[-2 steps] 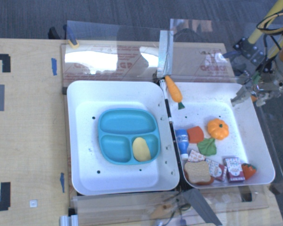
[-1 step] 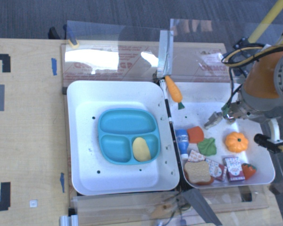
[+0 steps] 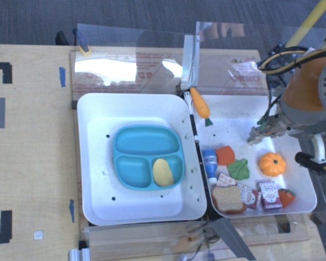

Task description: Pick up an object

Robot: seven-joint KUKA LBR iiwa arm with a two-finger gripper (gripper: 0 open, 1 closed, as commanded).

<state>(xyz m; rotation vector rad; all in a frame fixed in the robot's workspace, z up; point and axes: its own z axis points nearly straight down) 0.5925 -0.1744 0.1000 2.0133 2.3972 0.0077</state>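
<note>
Risk judged first: a miss on the small round orange plastic pumpkin (image 3: 272,163), just below and beside the hand (image 3: 259,134), because its rounded shape could slip out sideways under closing tips. Also possible: a push of the pumpkin against the near wall of the shallow white right bin (image 3: 307,206), or a grab of two toys at once farther left of the hand, where the green leafy plastic piece (image 3: 238,169) and the orange-red block (image 3: 225,155) lay touching. Further below the hand, crowded together: a slice of toy bread (image 3: 228,198), a small pink printed carton (image 3: 268,192) and a red toy with green top (image 3: 286,197); a descent there likely blocked by neighbours.

Hand seen low over bare bin floor, tilted, close to the floor but contact not certain. Opening of the hand: cannot tell, too small and blurred. Nothing visible in it.

Well to the left of the hand: orange toy carrot (image 3: 200,104) on the bins' divider, and a yellow egg-shaped toy (image 3: 162,172) in a blue divided tray (image 3: 146,141).
</note>
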